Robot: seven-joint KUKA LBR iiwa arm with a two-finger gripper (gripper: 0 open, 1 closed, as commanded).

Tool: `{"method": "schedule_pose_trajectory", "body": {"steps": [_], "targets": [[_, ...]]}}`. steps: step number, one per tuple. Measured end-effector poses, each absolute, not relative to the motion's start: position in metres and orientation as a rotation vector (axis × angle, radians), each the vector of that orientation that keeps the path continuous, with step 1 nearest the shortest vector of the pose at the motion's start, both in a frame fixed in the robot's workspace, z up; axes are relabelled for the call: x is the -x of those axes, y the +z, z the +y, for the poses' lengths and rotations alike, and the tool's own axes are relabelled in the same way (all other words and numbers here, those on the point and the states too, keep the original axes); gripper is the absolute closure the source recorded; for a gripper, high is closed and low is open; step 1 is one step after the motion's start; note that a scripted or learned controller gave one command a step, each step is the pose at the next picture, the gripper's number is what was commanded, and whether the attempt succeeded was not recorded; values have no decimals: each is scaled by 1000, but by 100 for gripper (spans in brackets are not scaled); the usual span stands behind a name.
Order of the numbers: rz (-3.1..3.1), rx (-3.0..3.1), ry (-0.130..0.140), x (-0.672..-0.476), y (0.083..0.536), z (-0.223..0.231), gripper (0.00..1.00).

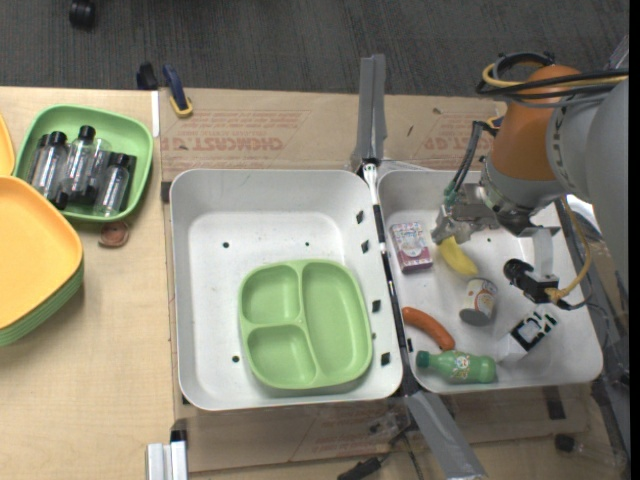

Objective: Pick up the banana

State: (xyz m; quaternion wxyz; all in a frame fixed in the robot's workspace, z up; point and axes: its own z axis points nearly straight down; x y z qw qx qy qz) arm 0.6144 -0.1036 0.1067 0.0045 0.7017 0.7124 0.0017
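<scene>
Gripper (458, 220) down at the banana (459, 256), right bin (570, 360).
Touching its upper end; grasp impossible to tell.

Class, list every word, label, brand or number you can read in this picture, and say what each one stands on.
"CHEMCYL", or close to it, in red, upside down on the brown cardboard; its smaller lines are unreadable.
Pink box: print too small to read.
Green bottle: label too blurred to read.
Small can: label unreadable.
Vials in the green tray: no legible text.

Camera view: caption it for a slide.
Grey arm's claw hangs over the curved yellow banana in the right shallow white bin.
</scene>
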Motion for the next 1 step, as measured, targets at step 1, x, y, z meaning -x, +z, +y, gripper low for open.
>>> {"method": "schedule_pose_trajectory", "body": {"steps": [1], "targets": [[1971, -2448, -6, -568, 190, -72, 100]]}}
